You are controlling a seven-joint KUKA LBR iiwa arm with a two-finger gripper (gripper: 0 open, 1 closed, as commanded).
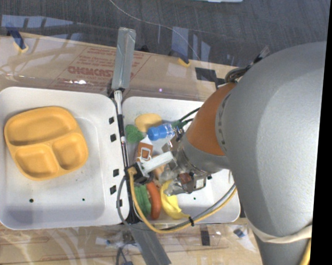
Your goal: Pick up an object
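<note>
The right bin (156, 106) holds a heap of small toys: a yellow lump (147, 121), a green piece (133, 133), a blue-capped bottle (159, 132), a brown carton (144, 152), a white bar (154, 163), a carrot-like orange piece (154, 200), a green leafy piece (142, 197) and a yellow banana (171, 206). My gripper (180, 181) hangs low over the middle of this heap, just above the banana, under the orange wrist band. The arm's bulk hides the bin's right half.
The left bin (11, 202) carries a yellow divided tray (45, 141). A divider with black clips (118, 148) separates the bins. Yellow and black cables (147, 220) loop along the right bin's front edge. A grey post (124, 57) stands behind the divider.
</note>
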